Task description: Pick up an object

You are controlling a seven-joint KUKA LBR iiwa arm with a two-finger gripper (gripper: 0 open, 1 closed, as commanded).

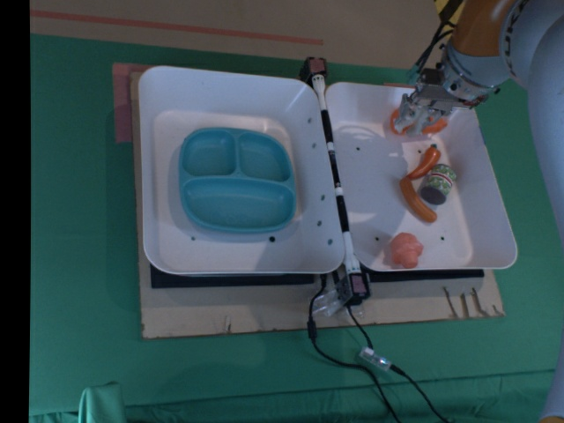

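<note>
My gripper (414, 123) is low in the far part of the right bin (493, 236), directly over a small orange object (437, 128). That object peeks out on both sides of the gripper, and its middle is hidden. Nearer in the same bin lie a small orange pepper-like piece (426, 161), an orange sausage (418, 200), a small patterned cup on its side (438, 183) and a pink lumpy toy (406, 249).
The left bin (159, 236) holds a blue divided plate (236, 179). A black-and-white bar (334, 161) runs between the bins. Cables (370, 359) trail over the green cloth at the front. The arm (520, 25) comes in from the upper right.
</note>
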